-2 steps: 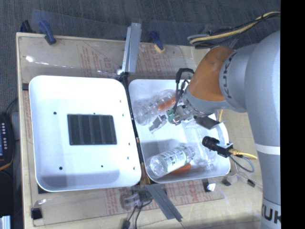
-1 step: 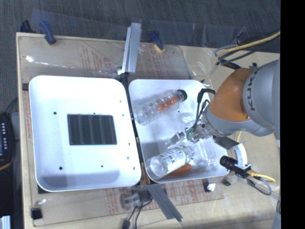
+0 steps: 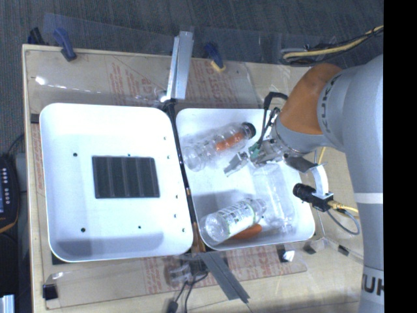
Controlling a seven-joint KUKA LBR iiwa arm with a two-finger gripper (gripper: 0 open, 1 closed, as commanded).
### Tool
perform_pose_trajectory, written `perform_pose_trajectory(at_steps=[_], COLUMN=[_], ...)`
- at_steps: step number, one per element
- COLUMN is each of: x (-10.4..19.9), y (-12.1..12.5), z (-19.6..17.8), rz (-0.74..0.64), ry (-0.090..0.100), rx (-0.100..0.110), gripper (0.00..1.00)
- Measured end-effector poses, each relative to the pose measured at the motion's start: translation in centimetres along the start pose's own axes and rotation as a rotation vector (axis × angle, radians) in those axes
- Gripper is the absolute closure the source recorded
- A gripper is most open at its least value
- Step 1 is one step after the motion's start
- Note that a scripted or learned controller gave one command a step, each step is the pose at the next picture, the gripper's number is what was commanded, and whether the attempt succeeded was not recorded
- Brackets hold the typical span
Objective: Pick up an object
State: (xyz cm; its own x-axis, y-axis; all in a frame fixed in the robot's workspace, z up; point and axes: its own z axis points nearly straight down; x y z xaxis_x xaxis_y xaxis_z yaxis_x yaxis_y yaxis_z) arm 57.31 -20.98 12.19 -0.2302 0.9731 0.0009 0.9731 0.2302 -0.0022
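Gripper (image 3: 242,162) hangs over right bin (image 3: 195,126), jaws' state can't tell. One bottle (image 3: 216,145) at its 10 o'clock, another bottle (image 3: 234,218) at 6.

The big grey arm (image 3: 352,109) comes in from the right, bent down at its orange band. Its gripper (image 3: 242,162) points left and low, wrist tilted a bit.
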Motion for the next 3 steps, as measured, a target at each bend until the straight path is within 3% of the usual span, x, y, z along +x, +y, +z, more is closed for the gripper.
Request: perform_pose_trajectory(at_steps=[1, 2, 3], x=[-1.2, -1.2, -1.7], y=[5.3, 7.3, 8.3], z=[-5.1, -0.3, 2.9], rz=[0.143, 0.086, 0.165], ry=[-0.001, -0.001, -0.002], rx=[0.000, -0.002, -0.002], gripper=[0.00, 0.00, 0.00])
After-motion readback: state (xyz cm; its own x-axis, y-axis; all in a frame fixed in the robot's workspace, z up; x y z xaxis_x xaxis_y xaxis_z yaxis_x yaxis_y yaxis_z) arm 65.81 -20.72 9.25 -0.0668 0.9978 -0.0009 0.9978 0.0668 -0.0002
